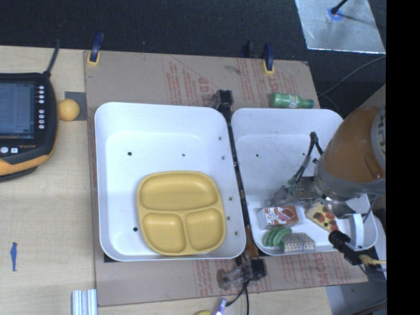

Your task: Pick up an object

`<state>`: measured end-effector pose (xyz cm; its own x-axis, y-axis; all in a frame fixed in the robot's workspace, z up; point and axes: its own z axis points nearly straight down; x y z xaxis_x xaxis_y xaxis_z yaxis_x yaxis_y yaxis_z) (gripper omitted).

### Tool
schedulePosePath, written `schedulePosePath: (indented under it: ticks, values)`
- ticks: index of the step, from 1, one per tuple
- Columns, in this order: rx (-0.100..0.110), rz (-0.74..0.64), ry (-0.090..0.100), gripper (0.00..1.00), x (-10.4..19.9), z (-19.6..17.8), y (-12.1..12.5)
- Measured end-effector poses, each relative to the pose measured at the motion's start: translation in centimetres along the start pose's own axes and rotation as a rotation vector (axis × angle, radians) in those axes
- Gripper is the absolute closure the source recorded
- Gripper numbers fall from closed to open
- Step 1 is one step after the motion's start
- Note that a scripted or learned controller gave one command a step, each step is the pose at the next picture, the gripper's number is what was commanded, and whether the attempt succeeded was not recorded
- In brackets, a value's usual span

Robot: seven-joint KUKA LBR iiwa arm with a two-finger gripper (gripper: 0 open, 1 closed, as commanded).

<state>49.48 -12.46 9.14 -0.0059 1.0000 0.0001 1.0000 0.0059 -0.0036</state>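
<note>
We are in the approach step: the gripper [293, 190] hangs low in the right bin [262, 126], just above the packet [281, 215]. Jaw state: cannot tell. Next we must centre, descend, and close.

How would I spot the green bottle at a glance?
Start at the right bin. Just beyond its far rim, on the brown board, lies the green bottle on its side. Unlike the items in the bin, it lies alone outside both bins.

No legible text or labels
</note>
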Motion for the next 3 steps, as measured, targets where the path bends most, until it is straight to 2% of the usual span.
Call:
schedulePosePath:
  ticks: [1,2,3]
  values:
    - [-0.002,0.003,-0.001,0.00,-6.7,-2.5,7.8]
    - [-0.001,0.002,0.000,0.00,-8.0,-4.9,-0.3]
    - [0.001,0.001,0.001,0.00,-6.8,0.0,0.9]
